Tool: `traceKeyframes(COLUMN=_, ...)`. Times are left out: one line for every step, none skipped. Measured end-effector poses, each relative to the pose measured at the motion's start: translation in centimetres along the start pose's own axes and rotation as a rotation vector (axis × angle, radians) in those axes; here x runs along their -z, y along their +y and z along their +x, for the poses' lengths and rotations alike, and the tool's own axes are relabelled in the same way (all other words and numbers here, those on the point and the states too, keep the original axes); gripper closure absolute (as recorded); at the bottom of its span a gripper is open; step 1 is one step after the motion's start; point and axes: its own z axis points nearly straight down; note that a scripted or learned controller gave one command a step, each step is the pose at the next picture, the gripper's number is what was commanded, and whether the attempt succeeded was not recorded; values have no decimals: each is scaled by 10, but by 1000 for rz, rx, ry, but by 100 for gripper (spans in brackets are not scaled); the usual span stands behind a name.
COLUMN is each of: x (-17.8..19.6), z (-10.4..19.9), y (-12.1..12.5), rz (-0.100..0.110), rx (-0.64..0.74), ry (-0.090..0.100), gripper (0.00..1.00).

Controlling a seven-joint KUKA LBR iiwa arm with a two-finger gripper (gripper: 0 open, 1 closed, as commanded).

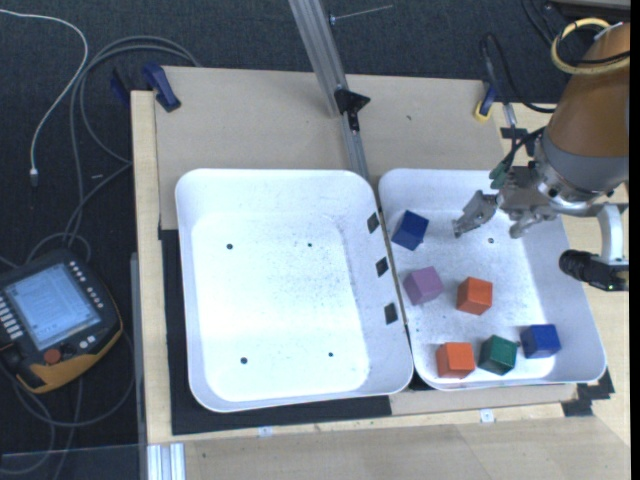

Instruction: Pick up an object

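Two white bins sat side by side on the bench. The left bin [200, 268] had only dark specks across its floor. The right bin [590, 353] held six blocks: a blue cube [409, 229] near its upper left, a purple cube [423, 284] just below that, an orange cube [475, 295] beside the purple one, and along the near wall a second orange cube [455, 359], a green cube [499, 354] touching it, and a second blue cube [540, 340] just to the right. The gripper [492, 219] hung over the upper middle of that bin with its fingers spread and nothing between them, right of the first blue cube and apart from it. Bare floor lay under it and toward the far wall; the near row crowded the rim.
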Motion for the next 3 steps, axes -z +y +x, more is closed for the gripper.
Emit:
traceKeyframes(x=-126, z=-26, y=-13, rz=10, rx=-2, ry=1, gripper=0)
traceKeyframes(x=-122, z=-29, y=-64, rz=6, rx=-3, ry=2, gripper=0)
traceKeyframes(x=-122, z=-2, y=-36, rz=-3, rx=4, ry=-1, gripper=0)
